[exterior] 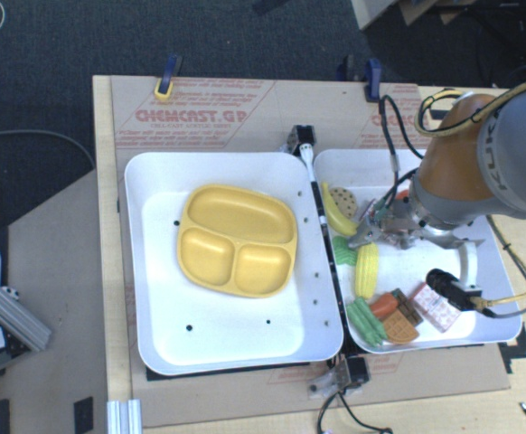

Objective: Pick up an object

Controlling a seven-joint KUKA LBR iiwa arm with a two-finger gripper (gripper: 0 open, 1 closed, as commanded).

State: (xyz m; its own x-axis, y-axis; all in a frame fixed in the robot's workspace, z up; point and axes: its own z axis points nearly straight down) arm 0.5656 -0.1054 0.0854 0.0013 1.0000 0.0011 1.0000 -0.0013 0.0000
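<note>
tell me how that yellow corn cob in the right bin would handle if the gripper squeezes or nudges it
The corn cob looks like a rounded, molded toy, so it is probably stiff and light. Its cylinder shape suggests it may roll sideways if nudged. It lies crowded among other toys near the gripper, so a push would likely shift its neighbours too.

A paper-covered bench (236, 107) bears two shallow white bins touching side by side: left bin (154, 269), right bin (493, 324).

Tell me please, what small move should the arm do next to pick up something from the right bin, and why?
Probably a short descent toward the yellow corn. The gripper sits low in the right bin, just above the corn and beside the banana, and nothing is visible between its fingers, so nothing looks grasped yet.
</note>
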